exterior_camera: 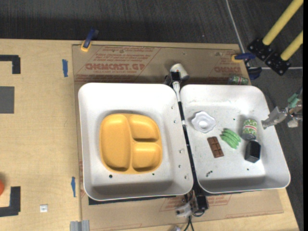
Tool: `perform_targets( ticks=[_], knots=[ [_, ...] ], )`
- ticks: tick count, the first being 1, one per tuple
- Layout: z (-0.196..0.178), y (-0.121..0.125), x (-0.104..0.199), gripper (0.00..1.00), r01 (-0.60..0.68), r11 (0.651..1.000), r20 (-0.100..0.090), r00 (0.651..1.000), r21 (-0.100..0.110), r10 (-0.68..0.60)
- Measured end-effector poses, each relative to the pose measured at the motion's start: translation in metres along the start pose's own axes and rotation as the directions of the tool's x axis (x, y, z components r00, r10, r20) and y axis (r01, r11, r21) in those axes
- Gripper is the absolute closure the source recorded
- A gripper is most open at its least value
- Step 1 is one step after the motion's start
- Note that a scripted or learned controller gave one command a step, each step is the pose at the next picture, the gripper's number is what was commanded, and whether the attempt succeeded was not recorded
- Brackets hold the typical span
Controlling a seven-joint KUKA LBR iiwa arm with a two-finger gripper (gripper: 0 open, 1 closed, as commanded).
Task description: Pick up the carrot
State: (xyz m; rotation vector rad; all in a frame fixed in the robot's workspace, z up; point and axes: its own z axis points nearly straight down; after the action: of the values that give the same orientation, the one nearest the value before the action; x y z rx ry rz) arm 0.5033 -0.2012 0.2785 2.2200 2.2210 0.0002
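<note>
gripper point(266, 124) at right bin's point(274, 177) edge, near can point(250, 128).

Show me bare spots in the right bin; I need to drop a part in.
The right bin has bare floor along its near edge, below the chocolate bar and black block, and at the far side above the white cup. The middle is crowded: cup, chocolate bar, green pea pods, green can, block.

Yellow divided tray point(130, 141) in white left bin point(91, 129); brown chocolate bar point(216, 147), green pea pods point(231, 137), black block point(252, 151).
</note>
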Motion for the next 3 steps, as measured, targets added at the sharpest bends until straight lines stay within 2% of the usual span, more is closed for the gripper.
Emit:
perform_targets(
  ticks=[1, 2, 3],
  knots=[
    [0.150, -0.018, 0.041, 0.00, -0.100, 0.995, -0.001, 0.995, 0.002, 0.100],
    [0.140, -0.017, 0.041, 1.00, -0.101, 0.995, 0.000, 0.995, -0.001, 0.101],
    [-0.043, -0.017, 0.035, 1.00, -0.258, 0.966, 0.000, 0.966, 0.000, 0.258]
  ],
)
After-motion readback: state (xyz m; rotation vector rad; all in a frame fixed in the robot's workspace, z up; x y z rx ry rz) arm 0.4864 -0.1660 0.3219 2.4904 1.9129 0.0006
